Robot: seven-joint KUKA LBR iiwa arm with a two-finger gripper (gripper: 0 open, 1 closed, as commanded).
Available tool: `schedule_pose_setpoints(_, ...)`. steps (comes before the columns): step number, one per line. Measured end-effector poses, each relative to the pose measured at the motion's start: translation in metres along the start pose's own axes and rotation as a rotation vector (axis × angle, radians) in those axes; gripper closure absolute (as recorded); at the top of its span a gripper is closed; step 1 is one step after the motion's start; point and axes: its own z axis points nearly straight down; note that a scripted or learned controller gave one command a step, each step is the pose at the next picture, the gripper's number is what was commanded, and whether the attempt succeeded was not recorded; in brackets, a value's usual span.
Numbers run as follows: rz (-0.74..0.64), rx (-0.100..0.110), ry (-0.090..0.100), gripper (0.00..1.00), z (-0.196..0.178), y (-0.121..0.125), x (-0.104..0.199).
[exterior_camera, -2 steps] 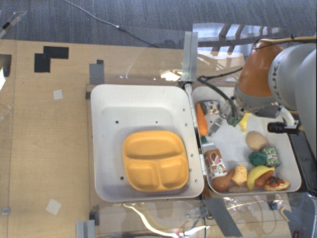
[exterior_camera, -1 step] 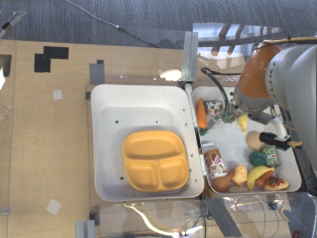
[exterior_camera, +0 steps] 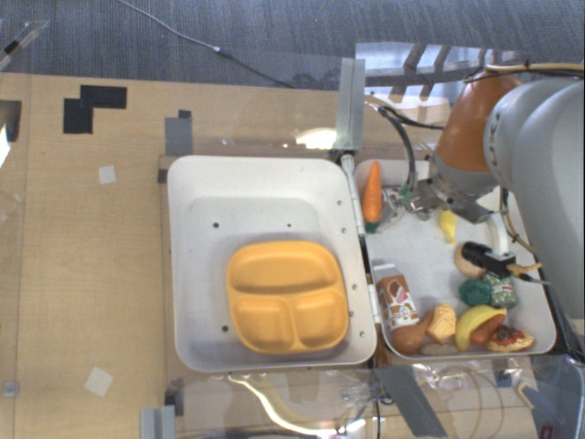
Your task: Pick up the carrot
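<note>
The carrot (exterior_camera: pixel 371 193) is orange and lies lengthwise against the left wall of the right bin (exterior_camera: pixel 416 250), at its far end, with a bit of green just to its right. My gripper (exterior_camera: pixel 413 199) hangs low under the grey arm with its orange band (exterior_camera: pixel 468 126), just right of the carrot and close to it. The wrist hides most of the gripper, and nothing shows between it and the carrot.
The left bin (exterior_camera: pixel 201 199) holds a yellow divided tray (exterior_camera: pixel 288 295). Near the right bin's front lie a small carton (exterior_camera: pixel 396 300), a banana (exterior_camera: pixel 472 321), a pizza slice (exterior_camera: pixel 510 339), broccoli (exterior_camera: pixel 475 291) and other toy foods. A yellow piece (exterior_camera: pixel 448 225) lies under the arm.
</note>
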Motion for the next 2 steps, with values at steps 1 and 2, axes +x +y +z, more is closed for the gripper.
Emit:
schedule_pose_setpoints(1,-0.215,0.015,0.006,0.00,0.000,0.034,-0.012)
schedule_pose_setpoints(2,-0.222,-0.003,-0.006,1.00,-0.014,0.039,-0.012)
